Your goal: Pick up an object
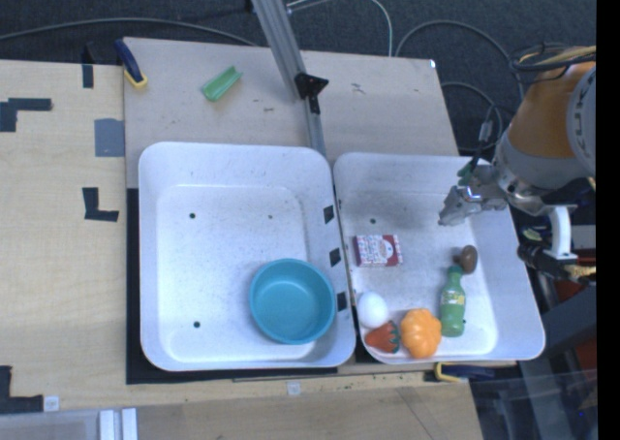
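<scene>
Bench top, upper left of frame: green block (221,83) lies on the board, well apart from both bins.
Left bin (165,235): blue bowl (292,299) sits upright in its lower right corner.
Right bin (407,186): red-and-white packet (377,250) lies flat near the centre; white egg (372,309), red item (384,336) and orange pumpkin (420,331) cluster along the lower edge; green bottle (452,300) lies just right of the pumpkin; small brown object (468,258) rests just above the bottle.
Gripper (453,213): upper right part of the right bin, over bare floor, apart from every object; nothing seen between the fingers; finger spacing cannot be told.
Arm (547,128): enters from the right edge of the frame.
</scene>
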`<state>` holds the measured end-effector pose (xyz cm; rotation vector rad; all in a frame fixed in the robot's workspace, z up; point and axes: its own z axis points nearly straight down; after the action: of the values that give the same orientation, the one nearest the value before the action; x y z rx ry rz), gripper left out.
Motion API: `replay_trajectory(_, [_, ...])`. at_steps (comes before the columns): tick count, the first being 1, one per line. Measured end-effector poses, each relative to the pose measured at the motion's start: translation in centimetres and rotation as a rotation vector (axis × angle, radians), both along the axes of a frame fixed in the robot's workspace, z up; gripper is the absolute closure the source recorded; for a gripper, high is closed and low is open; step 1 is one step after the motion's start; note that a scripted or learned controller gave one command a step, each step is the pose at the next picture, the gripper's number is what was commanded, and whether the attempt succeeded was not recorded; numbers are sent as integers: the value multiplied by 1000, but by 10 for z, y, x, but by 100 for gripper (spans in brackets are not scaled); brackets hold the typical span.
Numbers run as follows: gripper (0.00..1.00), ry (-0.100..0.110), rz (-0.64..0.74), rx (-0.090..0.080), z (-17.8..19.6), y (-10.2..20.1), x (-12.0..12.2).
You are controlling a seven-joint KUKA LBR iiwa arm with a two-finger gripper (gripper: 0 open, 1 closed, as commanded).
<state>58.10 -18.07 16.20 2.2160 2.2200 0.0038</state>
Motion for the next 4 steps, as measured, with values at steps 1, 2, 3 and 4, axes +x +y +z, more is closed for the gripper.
replay_trajectory(1, [100,-1,0,-1,62,-6,3])
replay_trajectory(2, [100,1,0,0,106,-5,9])
replay_trajectory(3, [100,5,5,3,110,50,10])
replay_trajectory(4, [100,8,4,3,95,99,-2])
